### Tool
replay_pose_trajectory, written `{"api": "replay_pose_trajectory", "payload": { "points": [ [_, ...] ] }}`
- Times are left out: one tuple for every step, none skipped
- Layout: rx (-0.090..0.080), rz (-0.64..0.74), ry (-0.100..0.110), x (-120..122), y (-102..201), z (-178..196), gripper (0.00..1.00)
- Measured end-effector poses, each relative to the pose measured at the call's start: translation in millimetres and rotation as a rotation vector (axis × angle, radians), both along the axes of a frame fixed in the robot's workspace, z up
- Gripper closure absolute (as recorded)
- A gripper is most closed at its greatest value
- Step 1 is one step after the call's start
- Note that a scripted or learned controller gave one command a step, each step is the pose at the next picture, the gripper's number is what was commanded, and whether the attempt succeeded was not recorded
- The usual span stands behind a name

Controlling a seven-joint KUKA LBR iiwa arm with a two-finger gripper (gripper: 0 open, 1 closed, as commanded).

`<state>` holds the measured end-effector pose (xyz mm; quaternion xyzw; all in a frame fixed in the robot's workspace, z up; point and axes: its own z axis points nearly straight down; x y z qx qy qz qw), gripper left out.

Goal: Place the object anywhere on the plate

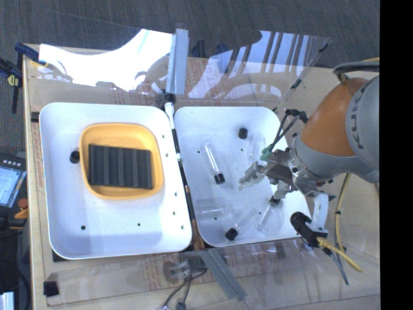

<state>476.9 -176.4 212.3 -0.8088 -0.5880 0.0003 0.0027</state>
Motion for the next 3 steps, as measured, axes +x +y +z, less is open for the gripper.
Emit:
{"api": "replay_pose_trajectory", "payload": {
  "points": [
    [-0.001,0.110,-0.001,4,67,-19,0.00],
    [-0.002,0.406,0.000,19,118,-15,0.00],
    [-0.002,0.398,0.000,36,189,-7,0.00]
  ]
}}
